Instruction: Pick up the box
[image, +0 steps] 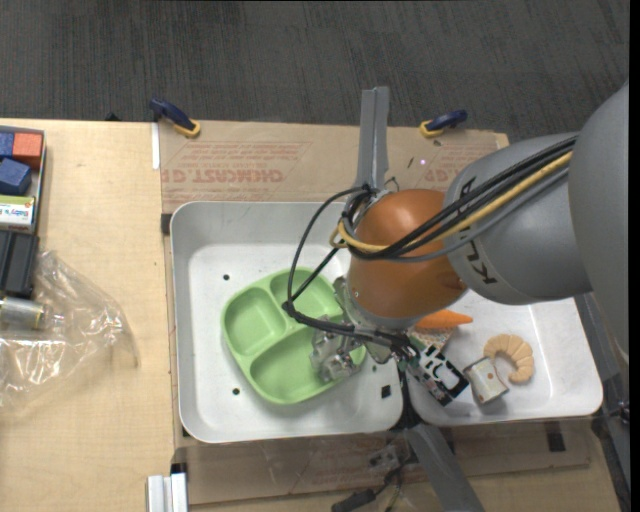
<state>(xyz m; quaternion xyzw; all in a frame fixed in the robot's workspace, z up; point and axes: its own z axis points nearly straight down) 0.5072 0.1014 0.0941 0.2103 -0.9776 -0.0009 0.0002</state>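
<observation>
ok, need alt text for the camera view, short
A grey robot arm with an orange band reaches from the right, its gripper low over a green divided tray in the left white bin. The right bin holds a small white box, a croissant and an orange piece.

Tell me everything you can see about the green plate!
The green plate looks like smooth, light green plastic, roughly oval, with raised ridges splitting it into compartments. It lies flat on the floor of the left white bin, turned at a slant. The compartments that show look bare. The robot's tool hangs over its right end, and black cables cross above it, hiding that part.
</observation>
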